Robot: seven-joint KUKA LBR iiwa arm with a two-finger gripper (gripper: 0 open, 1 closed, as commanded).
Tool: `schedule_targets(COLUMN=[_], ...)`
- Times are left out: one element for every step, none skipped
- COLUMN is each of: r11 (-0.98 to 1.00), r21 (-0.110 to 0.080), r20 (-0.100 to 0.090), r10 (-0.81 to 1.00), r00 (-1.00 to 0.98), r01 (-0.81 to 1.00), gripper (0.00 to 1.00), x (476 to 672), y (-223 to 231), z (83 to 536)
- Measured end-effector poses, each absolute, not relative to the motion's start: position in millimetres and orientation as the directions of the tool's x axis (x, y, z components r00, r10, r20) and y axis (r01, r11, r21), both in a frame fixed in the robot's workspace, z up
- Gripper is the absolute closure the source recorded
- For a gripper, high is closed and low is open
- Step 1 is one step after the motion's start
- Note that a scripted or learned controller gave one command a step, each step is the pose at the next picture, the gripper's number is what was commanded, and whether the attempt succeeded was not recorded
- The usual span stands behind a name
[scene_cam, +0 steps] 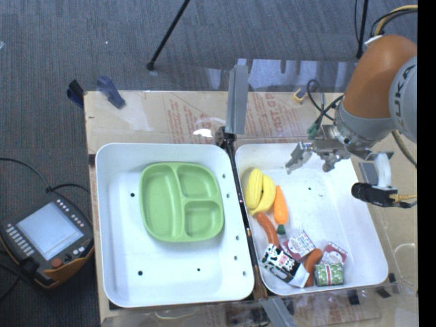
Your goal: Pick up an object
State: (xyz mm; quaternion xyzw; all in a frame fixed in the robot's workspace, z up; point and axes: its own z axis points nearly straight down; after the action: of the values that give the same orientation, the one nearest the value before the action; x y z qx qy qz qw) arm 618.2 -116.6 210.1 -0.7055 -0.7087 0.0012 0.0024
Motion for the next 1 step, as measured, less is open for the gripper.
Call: schedule_targets(r11=[0.021], r21=[-0.005], r20=[0.002], r10=[1.000], r00=[-0.021], r01=[1.000], gripper=[0.00], x=[565.3], y=[-83.4], z=[85.6])
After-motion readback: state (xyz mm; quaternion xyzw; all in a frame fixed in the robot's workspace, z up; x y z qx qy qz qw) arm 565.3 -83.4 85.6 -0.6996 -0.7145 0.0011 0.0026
